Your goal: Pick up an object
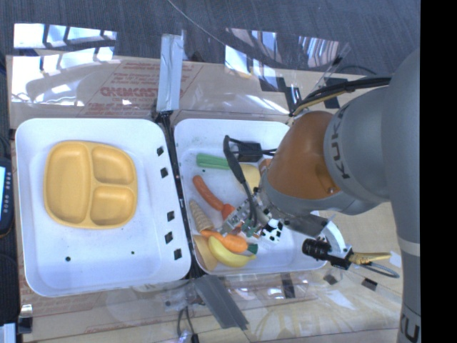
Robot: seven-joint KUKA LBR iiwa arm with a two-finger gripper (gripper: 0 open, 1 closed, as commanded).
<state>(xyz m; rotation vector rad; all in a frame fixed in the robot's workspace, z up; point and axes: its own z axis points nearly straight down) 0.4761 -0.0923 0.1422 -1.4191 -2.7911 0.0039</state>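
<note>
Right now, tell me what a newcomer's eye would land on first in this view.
The big grey arm with its orange band reaches in from the right and hangs over the right bin. Its gripper sits low among toy food piled at that bin's near end: a banana, a carrot and a green piece. In the left bin lies a yellow divided plate.

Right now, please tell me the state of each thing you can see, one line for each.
Yellow divided plate: lying flat in the left bin, nothing in it.
Carrot: lying in the right bin.
Banana: lying at the right bin's near edge.
Gripper: low over the toys.
</note>
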